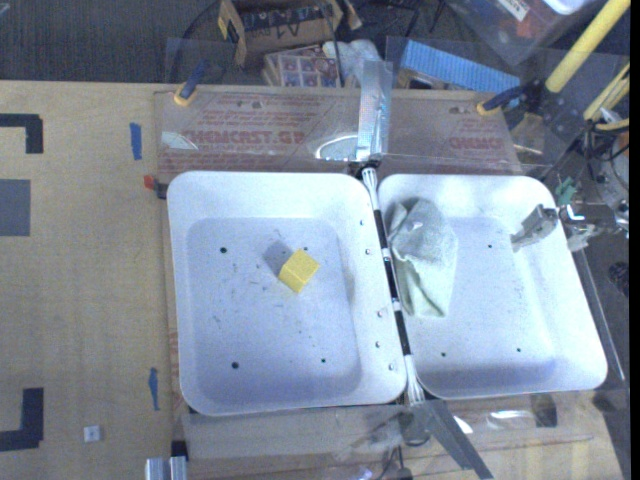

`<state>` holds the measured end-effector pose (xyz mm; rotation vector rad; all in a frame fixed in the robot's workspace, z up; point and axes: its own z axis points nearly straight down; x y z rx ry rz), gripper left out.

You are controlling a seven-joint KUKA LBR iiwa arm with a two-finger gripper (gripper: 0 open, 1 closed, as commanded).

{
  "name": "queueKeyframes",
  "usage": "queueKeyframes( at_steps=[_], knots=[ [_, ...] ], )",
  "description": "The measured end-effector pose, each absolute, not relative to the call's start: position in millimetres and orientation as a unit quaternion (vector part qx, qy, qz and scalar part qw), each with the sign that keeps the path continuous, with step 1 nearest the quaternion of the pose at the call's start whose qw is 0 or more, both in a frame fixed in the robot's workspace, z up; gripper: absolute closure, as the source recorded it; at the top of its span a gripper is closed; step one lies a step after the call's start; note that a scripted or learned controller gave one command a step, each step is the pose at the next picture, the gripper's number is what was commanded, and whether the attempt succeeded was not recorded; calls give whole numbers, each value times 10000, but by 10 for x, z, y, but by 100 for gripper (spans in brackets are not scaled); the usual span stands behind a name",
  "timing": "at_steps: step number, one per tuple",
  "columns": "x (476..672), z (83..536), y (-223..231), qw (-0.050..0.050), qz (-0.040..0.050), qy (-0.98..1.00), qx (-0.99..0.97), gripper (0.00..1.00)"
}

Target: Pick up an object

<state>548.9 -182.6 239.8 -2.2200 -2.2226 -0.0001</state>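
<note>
Gripper: I see the small grey two-finger gripper (535, 223) at the right bin's far right rim, low over the white floor. I cannot tell how it is set; it is too small and blurred, and I see nothing in it.
Right bin: the shallow white plastic bin (560, 368) lies directly under and to the left of the gripper.
Cloth: a crumpled pale grey-green cloth (423, 256) lies to the gripper's left, against the right bin's left wall, apart from the gripper.
Yellow block: a small yellow cube-shaped block (298, 271) sits well to the gripper's left, beyond the cloth, near the middle of the left bin's floor.
Left bin: the second shallow white plastic bin (200, 368), touching the right bin along their shared edge.
</note>
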Motion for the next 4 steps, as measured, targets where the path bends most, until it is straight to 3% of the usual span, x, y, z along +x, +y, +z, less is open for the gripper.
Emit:
queueKeyframes(
  at_steps=[1,2,3,4],
  knots=[
    [4790,1846,-1232,0,0,-7656,-6433,0],
    [5023,1855,-1209,-17,-5,-7418,-6706,0],
    [5028,1957,-1232,-37,-12,-7402,-6724,100],
    [4946,2419,-923,-25,-7,-8524,-5229,100]
  ],
)
